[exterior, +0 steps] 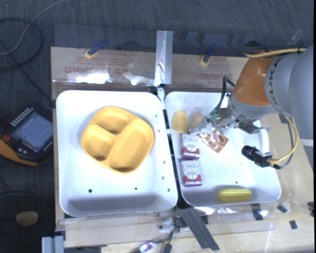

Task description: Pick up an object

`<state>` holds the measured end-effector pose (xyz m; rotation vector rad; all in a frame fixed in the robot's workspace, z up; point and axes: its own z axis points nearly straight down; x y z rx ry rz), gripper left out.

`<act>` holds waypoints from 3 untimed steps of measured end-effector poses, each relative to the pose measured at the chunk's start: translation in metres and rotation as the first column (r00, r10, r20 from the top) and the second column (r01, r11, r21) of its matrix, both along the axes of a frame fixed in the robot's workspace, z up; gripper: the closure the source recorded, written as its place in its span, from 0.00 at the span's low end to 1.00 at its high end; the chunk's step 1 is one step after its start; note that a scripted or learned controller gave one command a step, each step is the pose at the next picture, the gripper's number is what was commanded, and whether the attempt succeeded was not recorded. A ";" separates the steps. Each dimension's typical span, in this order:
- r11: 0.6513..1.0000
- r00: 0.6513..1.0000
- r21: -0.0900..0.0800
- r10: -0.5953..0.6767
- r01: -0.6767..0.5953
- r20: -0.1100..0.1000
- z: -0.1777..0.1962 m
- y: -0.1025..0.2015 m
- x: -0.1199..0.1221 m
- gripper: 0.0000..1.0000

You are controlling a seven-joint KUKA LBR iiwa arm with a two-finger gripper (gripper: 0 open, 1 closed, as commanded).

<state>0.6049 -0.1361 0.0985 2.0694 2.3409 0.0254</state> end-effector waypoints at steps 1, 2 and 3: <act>1.000 1.000 -0.004 -0.001 0.001 0.011 0.011 -0.001 0.003 1.00; 0.995 0.994 -0.004 -0.103 0.103 -0.024 0.139 0.039 0.025 1.00; 1.000 0.999 -0.003 -0.025 0.025 -0.024 0.224 0.072 0.052 1.00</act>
